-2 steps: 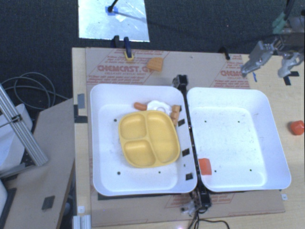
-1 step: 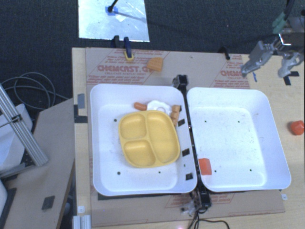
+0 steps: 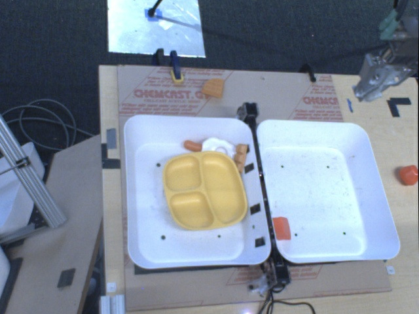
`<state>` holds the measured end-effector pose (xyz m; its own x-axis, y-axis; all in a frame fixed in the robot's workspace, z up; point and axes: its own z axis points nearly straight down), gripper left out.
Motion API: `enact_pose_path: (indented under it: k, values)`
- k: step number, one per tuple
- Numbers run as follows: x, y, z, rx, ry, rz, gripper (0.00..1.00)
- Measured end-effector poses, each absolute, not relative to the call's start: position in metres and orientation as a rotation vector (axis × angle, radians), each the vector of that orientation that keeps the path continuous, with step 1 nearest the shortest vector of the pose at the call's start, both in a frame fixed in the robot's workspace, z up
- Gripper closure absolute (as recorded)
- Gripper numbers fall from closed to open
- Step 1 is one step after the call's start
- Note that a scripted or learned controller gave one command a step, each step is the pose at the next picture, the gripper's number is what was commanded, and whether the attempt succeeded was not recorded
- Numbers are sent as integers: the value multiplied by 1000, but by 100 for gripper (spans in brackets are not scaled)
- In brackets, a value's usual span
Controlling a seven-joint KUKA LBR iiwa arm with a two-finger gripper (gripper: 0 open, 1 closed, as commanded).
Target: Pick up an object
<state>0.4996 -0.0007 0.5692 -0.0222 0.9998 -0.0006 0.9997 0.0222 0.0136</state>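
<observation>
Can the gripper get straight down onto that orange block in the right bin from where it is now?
Probably yes. The orange block lies alone near the right bin's left wall, with nothing on top of it. The gripper hangs beyond the bin's far right corner. That wall may crowd the jaws.

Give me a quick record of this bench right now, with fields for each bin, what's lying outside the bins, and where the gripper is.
left bin: yellow divided plate, small orange piece, white object, tan piece by the plate's upper edge
right bin: orange-red block at its lower left corner
outside the bins: tan block on the board above the left bin; orange-red object on the bench right of the right bin
gripper: upper right, above the bench beyond the right bin, nothing seen held
</observation>
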Motion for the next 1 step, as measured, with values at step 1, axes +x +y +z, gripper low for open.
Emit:
enact_pose_path:
  k: [1]
  values:
    - [500, -1, 569, 2190, 2240, 13, 0]
